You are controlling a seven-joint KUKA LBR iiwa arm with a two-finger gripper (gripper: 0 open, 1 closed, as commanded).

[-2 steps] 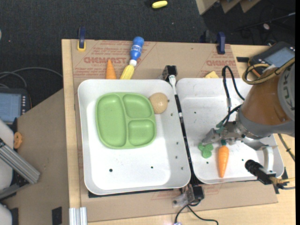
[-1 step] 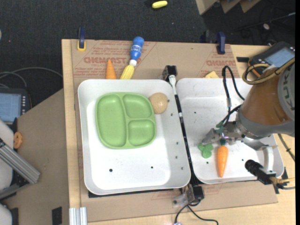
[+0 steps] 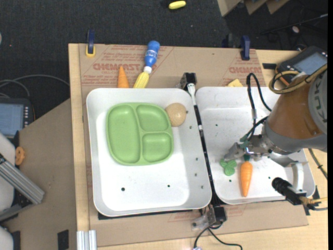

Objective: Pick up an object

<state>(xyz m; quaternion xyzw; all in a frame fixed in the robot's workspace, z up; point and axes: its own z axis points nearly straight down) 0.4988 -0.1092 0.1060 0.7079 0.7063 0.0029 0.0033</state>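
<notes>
Gripper [image 3: 240, 151] low in the right bin [image 3: 218, 108], just above the leafy green end of the toy carrot [image 3: 245, 177]; finger state cannot be told from this angle. Carrot lies on the bin floor toward the near side, orange body pointing nearward. Left bin [image 3: 99, 150] holds a green divided plate [image 3: 139, 133] with a tan ball [image 3: 176, 113] touching its far-right corner.

One fixed camera looks down aslant on both bins [image 3: 99, 139].
</notes>
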